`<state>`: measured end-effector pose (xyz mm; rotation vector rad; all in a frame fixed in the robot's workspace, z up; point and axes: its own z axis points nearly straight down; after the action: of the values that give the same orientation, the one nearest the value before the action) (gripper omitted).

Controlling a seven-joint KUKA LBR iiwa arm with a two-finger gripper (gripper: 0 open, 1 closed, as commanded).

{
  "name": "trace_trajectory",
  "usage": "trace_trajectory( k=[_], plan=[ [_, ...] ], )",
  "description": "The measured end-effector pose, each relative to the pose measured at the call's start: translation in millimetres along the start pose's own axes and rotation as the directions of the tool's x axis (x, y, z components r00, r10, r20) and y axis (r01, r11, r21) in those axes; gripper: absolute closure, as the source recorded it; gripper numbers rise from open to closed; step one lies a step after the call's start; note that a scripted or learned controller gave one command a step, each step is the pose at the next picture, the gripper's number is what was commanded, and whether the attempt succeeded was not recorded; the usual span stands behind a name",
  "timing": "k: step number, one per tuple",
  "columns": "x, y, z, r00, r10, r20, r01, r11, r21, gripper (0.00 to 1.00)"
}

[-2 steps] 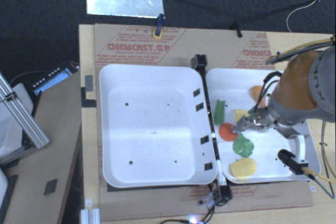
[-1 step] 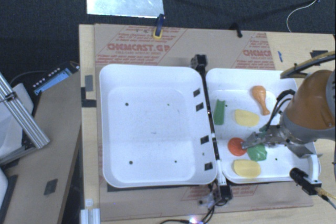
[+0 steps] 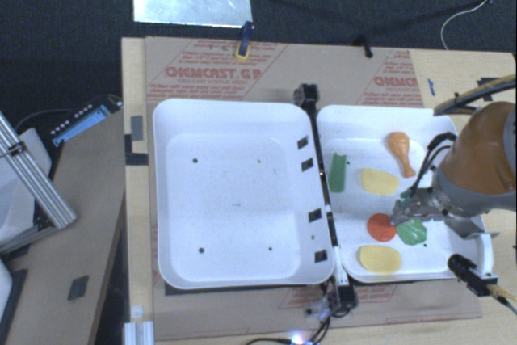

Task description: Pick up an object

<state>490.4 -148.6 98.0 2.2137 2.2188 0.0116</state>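
Camera view: pincer (image 3: 406,216), grip unclear, sits over a lumpy green object (image 3: 413,233) beside a red disc (image 3: 381,227).

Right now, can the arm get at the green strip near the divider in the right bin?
Probably yes. The green strip lies flat with bare bin floor around it, apart from the yellow piece. The gripper sits low in the same right bin, by the red piece.

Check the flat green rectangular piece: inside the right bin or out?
Inside. The flat green rectangular piece lies on the right white bin's floor, near its left wall.
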Motion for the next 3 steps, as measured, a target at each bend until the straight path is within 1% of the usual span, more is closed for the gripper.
trace_trajectory(
  k=[1,2,3],
  plan=[
    [58,72,15,1.000,-0.010,-0.002,0.010,1.000,0.004,1.00],
    [63,111,14,1.000,-0.004,0.001,0.004,1.000,0.005,1.00],
    [59,106,-205,1.000,-0.003,0.003,0.003,1.000,-0.009,1.00]
  ],
)
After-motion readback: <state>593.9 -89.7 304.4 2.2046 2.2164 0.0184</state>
